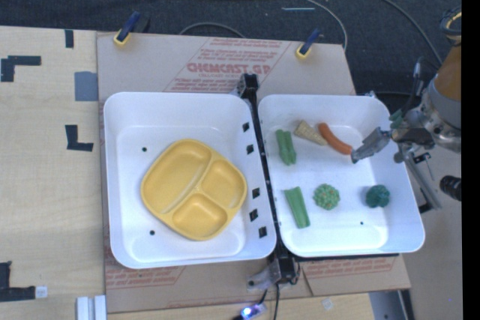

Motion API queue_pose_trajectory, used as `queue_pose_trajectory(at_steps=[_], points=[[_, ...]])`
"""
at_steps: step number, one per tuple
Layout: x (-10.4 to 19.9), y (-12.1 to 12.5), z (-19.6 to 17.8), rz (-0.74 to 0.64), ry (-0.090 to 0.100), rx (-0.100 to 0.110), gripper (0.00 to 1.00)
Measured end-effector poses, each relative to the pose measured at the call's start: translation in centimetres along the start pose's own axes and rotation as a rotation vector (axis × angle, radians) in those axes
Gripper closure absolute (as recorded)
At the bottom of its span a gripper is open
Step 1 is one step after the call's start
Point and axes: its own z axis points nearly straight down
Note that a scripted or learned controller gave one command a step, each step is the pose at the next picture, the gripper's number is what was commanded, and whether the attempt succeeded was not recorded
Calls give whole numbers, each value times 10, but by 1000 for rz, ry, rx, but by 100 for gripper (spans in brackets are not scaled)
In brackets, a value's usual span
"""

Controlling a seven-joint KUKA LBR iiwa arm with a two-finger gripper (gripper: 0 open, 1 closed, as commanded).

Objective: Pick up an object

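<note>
Orange carrot (335, 139) lies at the right bin's (405, 236) twelve o'clock, touching the gripper (366, 145) at its three o'clock; whether the claw is spread, I cannot tell.

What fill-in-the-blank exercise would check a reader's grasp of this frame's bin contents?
1. The yellow divided plate lies in the ____ bin.
2. The orange carrot lies in the ____ bin.
3. The dark green broccoli sits to the ____ of the light green broccoli.
4. The gripper hangs just right of the ____.

Missing words: left; right; right; carrot
</note>
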Motion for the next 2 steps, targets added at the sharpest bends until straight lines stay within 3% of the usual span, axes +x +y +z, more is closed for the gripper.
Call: queue_pose_trajectory(at_steps=[1, 2], points=[[1, 2, -7, -4, -3, -12, 0], [0, -6, 52, -3, -2, -8, 0]])
